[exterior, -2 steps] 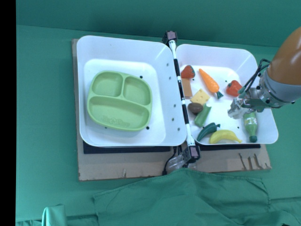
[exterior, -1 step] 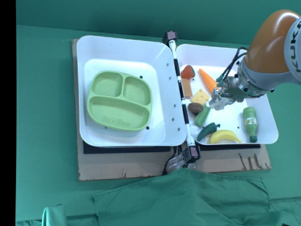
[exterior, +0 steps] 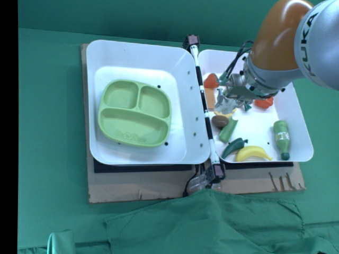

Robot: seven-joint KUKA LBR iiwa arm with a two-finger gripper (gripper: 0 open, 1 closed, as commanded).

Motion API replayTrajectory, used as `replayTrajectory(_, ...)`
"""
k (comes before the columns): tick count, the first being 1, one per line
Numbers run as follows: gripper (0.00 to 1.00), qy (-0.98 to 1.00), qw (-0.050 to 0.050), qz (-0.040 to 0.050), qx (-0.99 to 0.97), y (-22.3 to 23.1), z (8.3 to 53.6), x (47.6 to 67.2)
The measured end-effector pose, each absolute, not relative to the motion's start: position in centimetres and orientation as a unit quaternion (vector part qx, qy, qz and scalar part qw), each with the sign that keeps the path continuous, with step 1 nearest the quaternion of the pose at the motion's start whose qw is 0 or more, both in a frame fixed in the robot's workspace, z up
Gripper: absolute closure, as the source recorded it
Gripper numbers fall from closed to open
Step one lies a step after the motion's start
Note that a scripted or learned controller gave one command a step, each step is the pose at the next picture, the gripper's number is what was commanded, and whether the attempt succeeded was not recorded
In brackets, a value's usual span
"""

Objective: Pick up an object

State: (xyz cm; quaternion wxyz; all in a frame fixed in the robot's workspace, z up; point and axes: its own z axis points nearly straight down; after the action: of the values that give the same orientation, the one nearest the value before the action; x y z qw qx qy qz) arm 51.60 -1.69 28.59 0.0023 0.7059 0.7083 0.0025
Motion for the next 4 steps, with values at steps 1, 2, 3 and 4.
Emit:
replayTrajectory(1, 1.0, 0.707, 0.003, 0.0025, 0.707, 0.74, 27.96, 57.35)
replayTrajectory(2, 0.0, 0.706, 0.002, 0.0013, 0.708, 0.58, 28.01, 57.12)
replayTrajectory(3, 0.0, 0.706, 0.002, 0.0013, 0.708, 0.58, 28.01, 57.12)
replayTrajectory(4, 0.0, 0.706, 0.002, 0.0013, 0.708, 0.58, 28.01, 57.12)
